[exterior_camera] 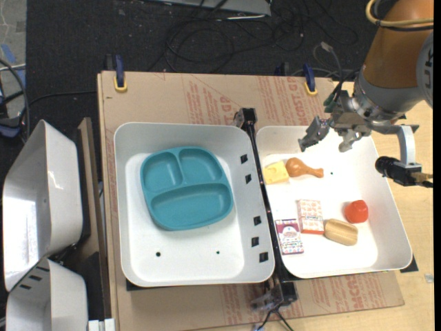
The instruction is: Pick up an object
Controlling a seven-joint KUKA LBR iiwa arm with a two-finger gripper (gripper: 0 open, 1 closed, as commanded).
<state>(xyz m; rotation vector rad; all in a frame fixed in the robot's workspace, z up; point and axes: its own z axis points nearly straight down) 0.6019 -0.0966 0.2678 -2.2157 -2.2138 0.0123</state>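
Six items lay in the right bin [393,205]; gripper [331,135], fingers spread, hung at its far edge, so I favoured the nearby drumstick [304,168].

Teal divided plate [186,187] in left bin [131,254] — black cables [207,29] behind bench.

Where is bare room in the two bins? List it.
Left bin: a bare strip along its near edge, below the teal plate. Right bin: bare floor at the far right, between the pincer and the red ball. Crowded: the cheese, drumstick, two cartons and bread roll.
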